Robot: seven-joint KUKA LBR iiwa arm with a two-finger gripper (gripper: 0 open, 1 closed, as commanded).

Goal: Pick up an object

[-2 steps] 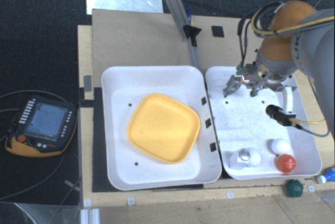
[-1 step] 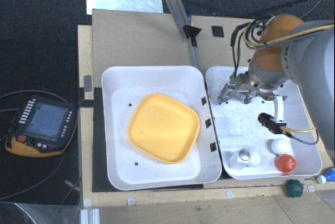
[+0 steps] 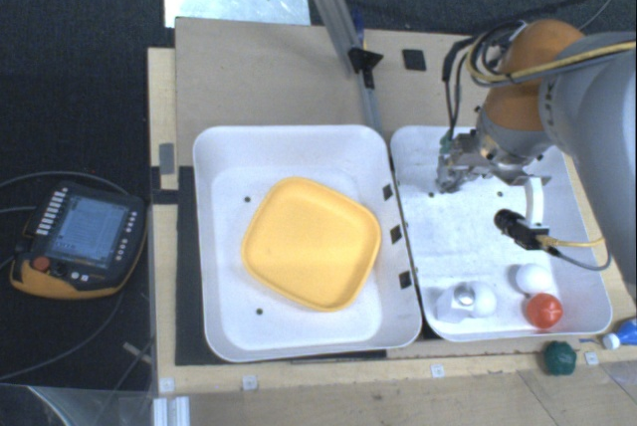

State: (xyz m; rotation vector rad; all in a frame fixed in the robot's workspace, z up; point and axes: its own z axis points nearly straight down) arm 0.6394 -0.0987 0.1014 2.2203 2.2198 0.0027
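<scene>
While the arm (image 3: 587,96) hovers, a yellow plate (image 3: 311,242) fills the left bin (image 3: 214,215).

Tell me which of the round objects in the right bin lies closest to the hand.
The plain white ball. It lies above the red-orange ball and right of the shiny white-and-silver one, both closer to the bin's front wall and farther from the hand.

Setting: robotics lab.
Evidence: a teach pendant (image 3: 78,237) lay on dark carpet (image 3: 70,46); two white bins (image 3: 224,315) sat on a cabled bench (image 3: 259,66).
</scene>
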